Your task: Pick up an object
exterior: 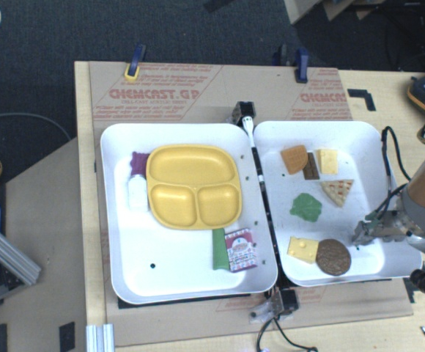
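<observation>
The right bin [359,134] holds several toy foods: an orange-brown slice [294,159], a dark brown bar [311,166], a pale yellow block [328,161], a tan wedge [338,191], a green leafy piece [305,207], a yellow cheese piece [302,249] and a round brown cookie [333,257]. My gripper [364,237] sits low at the bin's right side, just right of and slightly above the cookie, with the arm coming in from the right edge. Nothing shows in its grasp.
The left bin [121,218] holds a yellow divided plate [194,185], a purple item [138,162], a white bottle [136,193], a green stick [220,249] and a pink packet [240,249]. A black cable [385,152] runs along the right bin's right wall.
</observation>
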### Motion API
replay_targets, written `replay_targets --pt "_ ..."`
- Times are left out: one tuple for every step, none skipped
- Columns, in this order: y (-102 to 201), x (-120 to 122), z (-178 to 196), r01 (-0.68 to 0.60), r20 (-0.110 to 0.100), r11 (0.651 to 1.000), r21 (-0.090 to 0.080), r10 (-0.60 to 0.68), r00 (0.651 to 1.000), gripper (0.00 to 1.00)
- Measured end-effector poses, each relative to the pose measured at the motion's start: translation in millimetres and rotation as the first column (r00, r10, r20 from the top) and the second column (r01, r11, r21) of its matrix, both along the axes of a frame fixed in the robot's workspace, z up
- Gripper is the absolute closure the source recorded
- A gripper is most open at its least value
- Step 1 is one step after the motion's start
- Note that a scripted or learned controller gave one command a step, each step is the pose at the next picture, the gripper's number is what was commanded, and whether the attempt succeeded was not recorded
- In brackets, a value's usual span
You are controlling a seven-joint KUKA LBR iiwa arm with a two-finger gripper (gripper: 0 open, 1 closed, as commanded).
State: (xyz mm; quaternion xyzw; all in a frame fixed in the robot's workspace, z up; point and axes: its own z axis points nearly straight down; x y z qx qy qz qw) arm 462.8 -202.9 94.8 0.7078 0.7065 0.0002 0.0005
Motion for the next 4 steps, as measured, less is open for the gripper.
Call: replay_targets --pt "-3 9 60 -0.003 0.006 1.000 -0.004 0.003 1.000 1.00" --pt "-12 4 116 -0.002 0.006 1.000 -0.005 0.002 1.000 1.00" --pt "-13 5 131 -0.003 0.004 1.000 -0.003 0.003 1.000 1.00" --pt "31 51 126 -0.009 0.004 1.000 0.000 0.009 1.000 1.00"
